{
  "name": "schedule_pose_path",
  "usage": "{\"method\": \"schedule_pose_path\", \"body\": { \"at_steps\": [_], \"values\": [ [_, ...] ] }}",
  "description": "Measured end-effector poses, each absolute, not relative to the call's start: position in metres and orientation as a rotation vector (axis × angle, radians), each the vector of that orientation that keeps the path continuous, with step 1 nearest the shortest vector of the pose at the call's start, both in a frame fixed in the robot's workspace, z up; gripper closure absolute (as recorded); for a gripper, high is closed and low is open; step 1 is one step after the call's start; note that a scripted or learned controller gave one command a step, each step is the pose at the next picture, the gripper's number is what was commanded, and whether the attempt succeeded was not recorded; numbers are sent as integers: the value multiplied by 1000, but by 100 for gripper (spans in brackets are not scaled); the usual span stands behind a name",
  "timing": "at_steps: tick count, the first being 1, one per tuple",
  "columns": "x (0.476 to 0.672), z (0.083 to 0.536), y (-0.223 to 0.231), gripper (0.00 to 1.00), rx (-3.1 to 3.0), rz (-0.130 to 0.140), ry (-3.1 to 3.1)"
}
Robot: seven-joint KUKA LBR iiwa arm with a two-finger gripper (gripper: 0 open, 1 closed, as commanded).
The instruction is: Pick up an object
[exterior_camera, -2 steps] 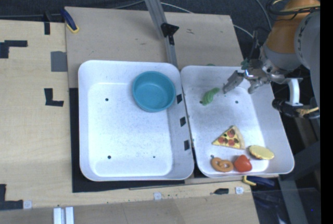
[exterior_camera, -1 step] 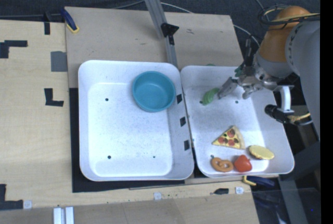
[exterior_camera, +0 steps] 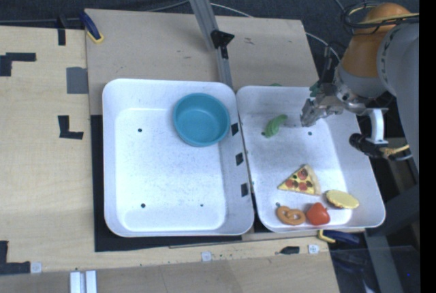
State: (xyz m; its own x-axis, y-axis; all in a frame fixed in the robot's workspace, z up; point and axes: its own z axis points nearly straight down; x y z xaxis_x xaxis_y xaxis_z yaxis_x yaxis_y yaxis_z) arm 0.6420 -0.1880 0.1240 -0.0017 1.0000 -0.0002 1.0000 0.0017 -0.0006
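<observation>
**Ana:** Green toy [exterior_camera: 275,125] looks like the likeliest target to me, since it sits nearest the gripper [exterior_camera: 310,114]. Has anything been picked up yet?

**Ben:** Nothing, as far as I can judge. The green toy lies flat on the floor of the right bin [exterior_camera: 340,155], just left of the gripper and apart from it. No object sits under or between the fingertips.

**Ana:** And the fingers?

**Ben:** The tips are too small and blurred here; I cannot tell whether they are spread or closed. The gripper is low over the bin floor, pointing down.

**Ana:** What else is around the green toy?

**Ben:** Below and right of it lies a pizza slice [exterior_camera: 300,180]. Further down, along the bin's near wall, sit an orange ring [exterior_camera: 291,215], a red tomato [exterior_camera: 317,214] and a yellow piece [exterior_camera: 341,199], close together. Well to the left of the green toy, in the left bin [exterior_camera: 170,176], stands a blue bowl [exterior_camera: 201,119].

**Ana:** So how far along?

**Ben:** Early, I'd say. Every object rests on a bin floor. Closing on one and lifting it remain to be done.
</observation>
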Motion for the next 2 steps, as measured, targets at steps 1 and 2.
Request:
{"method": "schedule_pose_path", "body": {
  "at_steps": [1,2],
  "values": [
    [639,166,-189,100,-2222,-2,-2223],
    [639,227,-191,100,-2222,-1,-2223]
  ]
}}
